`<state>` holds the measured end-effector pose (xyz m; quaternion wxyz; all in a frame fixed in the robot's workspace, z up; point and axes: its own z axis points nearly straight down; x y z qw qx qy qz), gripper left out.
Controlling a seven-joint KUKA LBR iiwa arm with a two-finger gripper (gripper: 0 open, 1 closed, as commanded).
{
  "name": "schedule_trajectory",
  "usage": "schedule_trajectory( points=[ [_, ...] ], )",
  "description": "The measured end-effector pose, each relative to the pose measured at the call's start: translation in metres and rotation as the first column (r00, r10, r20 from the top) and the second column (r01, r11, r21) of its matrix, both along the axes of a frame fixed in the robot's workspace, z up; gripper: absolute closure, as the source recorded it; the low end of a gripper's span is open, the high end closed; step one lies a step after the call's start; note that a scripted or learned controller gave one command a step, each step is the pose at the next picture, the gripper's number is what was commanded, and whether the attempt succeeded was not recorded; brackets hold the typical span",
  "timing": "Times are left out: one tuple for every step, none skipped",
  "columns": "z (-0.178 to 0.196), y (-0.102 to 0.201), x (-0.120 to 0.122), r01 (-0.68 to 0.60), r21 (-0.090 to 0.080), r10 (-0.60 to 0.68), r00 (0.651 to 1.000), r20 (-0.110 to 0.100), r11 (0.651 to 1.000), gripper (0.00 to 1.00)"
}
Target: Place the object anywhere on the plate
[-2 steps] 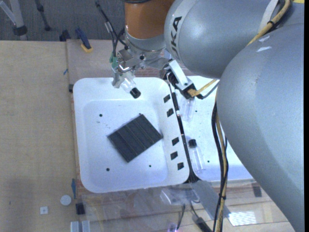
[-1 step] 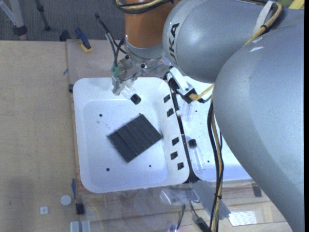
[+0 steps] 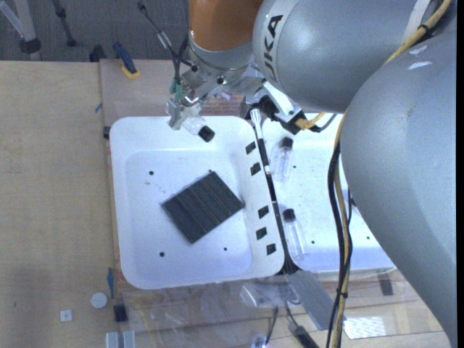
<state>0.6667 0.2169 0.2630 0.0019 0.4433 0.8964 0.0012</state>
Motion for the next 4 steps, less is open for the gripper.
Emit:
schedule_trajectory(
  points=[
    [0.096,0.001,-0.022,-0.16,0.0,0.16,0.987,0.001,0.987,1.0],
    [0.087,0.005,-0.017,-0.216,-0.001,0.216,0.976,-0.002,0.976,1.0],
    [0.103,0.004,-0.016,-0.303,-0.001,0.303,0.953,0.002,0.953,1.0],
    [0.118,0.008,-0.034,-0.375,-0.001,0.375,0.927,-0.003,0.927,1.0]
  ],
)
